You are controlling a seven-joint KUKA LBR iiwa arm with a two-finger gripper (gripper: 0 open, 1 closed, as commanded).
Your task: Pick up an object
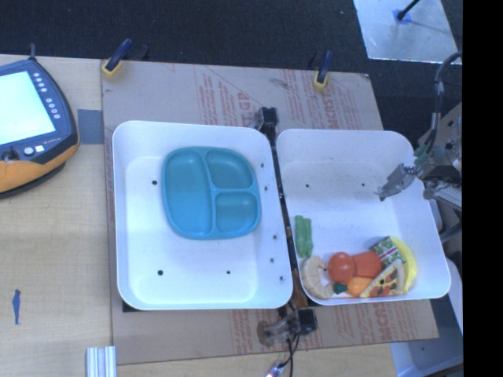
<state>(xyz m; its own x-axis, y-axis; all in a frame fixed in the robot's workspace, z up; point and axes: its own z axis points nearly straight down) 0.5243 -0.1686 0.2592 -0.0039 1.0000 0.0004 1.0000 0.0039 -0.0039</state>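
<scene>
Dark carpet fills the top of the frame, and below it we see a pale wooden bench (55, 242) with a sheet of brown cardboard (236, 93) clamped to it by two blue-and-yellow clips along its upper edge.

On the cardboard, two shallow white bins sit side by side, touching along their inner edges. We find the left bin (137, 273) at the centre of the frame; it holds a teal divided plate (211, 192) with three compartments, lying flat in its upper half. The right bin (338, 163) sits right of centre, and its upper part is bare white.

At the far left edge we see a handheld control pendant (31, 128), grey screen with an orange body, resting on the bench.

Toy foods are crowded in the lower right corner of the right bin: a yellow banana (407, 261) curving along the right side, a red tomato (341, 266) touching an orange-red piece (367, 263), a pale round slice (314, 277) at the left of the heap, a pizza slice (383, 283) at the bottom, a small green-and-white packet (385, 250) near the banana. A green bean-like piece (302, 236) lies apart, just beside the bin's left wall.

The gripper (391, 185) reaches in from the right edge over the right bin's upper right area, well apart from the heap. We cannot tell how it is set.
</scene>
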